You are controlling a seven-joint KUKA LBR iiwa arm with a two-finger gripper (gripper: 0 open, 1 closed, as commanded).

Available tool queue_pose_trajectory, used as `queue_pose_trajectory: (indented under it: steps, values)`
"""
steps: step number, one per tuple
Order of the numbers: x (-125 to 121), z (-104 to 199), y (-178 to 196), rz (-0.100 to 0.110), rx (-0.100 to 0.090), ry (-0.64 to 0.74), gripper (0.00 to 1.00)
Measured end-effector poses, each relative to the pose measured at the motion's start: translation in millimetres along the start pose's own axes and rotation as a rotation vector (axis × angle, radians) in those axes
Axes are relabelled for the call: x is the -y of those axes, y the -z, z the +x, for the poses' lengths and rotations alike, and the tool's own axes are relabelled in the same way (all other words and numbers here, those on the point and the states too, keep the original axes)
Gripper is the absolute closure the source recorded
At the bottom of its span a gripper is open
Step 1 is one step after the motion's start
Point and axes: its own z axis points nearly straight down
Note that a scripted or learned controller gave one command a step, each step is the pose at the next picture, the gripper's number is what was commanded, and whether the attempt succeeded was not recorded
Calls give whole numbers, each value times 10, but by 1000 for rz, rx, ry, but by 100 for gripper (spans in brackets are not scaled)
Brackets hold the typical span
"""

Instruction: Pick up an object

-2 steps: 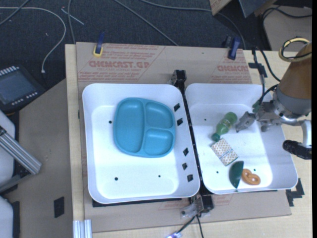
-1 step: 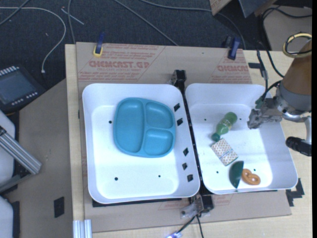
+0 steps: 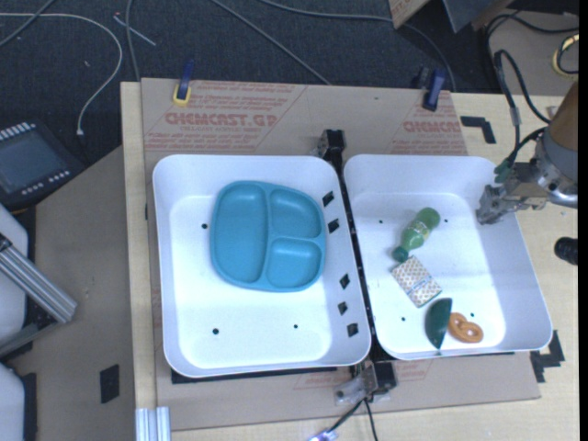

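Where the arm (image 3: 568, 131) comes in from the right edge of the frame, its gripper (image 3: 501, 200) hangs over the upper right rim of the right bin (image 3: 528, 274), and nothing sits between its fingers; whether they are apart or together I cannot tell, since they read as a small grey blur. The right bin holds four things, all in its middle and lower part and well apart from the gripper. A green bottle (image 3: 416, 233) lies tilted near the bin's centre, its cap end pointing down and left. Just below it lies a small checkered packet (image 3: 416, 280), turned at a slant. Lower still, near the bin's bottom edge, a dark green leaf-shaped piece (image 3: 437, 323) lies touching or just beside an orange pretzel-shaped piece (image 3: 467, 329) to its right. In the left bin (image 3: 184, 274) a blue divided plate (image 3: 268, 235) rests in the upper middle, three compartments facing up. Both bins sit side by side on a brown tabletop (image 3: 276, 108) with red printing along its upper part.
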Motion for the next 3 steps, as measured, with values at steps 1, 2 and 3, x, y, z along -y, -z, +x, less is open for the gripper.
queue_pose_trajectory:
  steps: [1,2,3]
  values:
    - [-15,10,438,0,0,1,100]
    - [-26,9,721,2,-1,1,100]
    - [15,430,689,7,-4,3,100]
